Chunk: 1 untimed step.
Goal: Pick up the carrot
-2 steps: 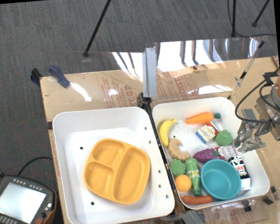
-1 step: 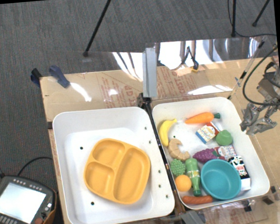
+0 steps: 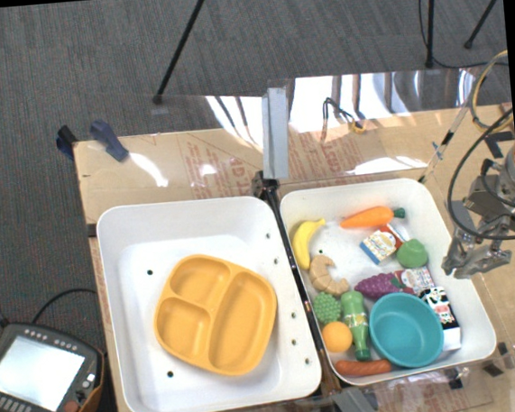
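Note:
The carrot [image 3: 367,218], orange with a green stub at its right end, lies on its side near the far wall of the right bin [image 3: 459,226]. My gripper [image 3: 476,259] hangs over the right rim of that bin. It is well to the right of the carrot, a little nearer the camera, and apart from it. Nothing shows in its grasp.
Around the carrot lie a banana [image 3: 306,238], a small carton [image 3: 381,245], a green ball [image 3: 412,253], purple grapes [image 3: 378,284], a teal bowl [image 3: 405,328], an orange [image 3: 337,336] and a red sausage [image 3: 364,367]. The left bin [image 3: 125,240] holds a yellow divided plate [image 3: 216,313].

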{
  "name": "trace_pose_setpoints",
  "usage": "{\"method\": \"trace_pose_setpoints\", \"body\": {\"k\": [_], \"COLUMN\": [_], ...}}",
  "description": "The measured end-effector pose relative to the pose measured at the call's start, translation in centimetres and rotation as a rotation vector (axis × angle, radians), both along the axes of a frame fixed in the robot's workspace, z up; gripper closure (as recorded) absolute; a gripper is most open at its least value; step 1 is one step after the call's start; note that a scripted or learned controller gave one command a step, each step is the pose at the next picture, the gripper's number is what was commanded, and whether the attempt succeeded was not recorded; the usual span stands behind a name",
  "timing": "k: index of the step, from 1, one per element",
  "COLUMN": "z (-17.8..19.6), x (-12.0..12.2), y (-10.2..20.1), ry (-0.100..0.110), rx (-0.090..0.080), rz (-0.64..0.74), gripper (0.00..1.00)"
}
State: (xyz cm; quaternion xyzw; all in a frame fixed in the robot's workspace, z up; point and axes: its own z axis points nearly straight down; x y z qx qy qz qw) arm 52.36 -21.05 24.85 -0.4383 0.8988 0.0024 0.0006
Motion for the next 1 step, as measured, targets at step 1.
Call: {"method": "trace_pose_setpoints", "body": {"k": [1], "z": [2.12], "x": [-4.56], "y": [0.01], "ry": [-0.001], "rx": [0.0], "rz": [0.305], "gripper": [1.0]}}
